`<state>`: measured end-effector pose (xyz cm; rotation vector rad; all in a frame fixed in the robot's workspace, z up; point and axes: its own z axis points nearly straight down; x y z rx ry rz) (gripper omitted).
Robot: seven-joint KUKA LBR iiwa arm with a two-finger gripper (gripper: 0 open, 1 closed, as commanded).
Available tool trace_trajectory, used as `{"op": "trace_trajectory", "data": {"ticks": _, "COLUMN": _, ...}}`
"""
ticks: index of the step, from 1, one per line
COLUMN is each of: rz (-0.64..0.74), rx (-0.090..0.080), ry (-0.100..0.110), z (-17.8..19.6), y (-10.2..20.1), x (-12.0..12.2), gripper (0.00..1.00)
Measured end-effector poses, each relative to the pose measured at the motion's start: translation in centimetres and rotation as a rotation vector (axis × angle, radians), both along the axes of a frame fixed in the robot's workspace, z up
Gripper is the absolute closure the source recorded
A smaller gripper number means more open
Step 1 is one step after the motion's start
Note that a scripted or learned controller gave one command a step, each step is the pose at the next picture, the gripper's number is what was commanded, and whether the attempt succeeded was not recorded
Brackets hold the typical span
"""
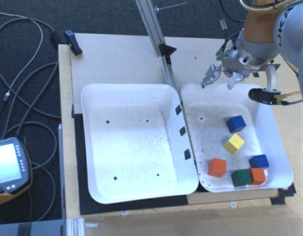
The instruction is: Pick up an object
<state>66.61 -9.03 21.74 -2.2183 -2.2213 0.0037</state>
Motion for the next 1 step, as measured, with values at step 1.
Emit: {"op": "trace_trajectory", "data": {"ticks": 1, "rz": -0.004, "rx": 0.000, "ry": 0.007, "z": -12.29, "y": -5.89, "x": -0.26, "gripper": 0.00}}
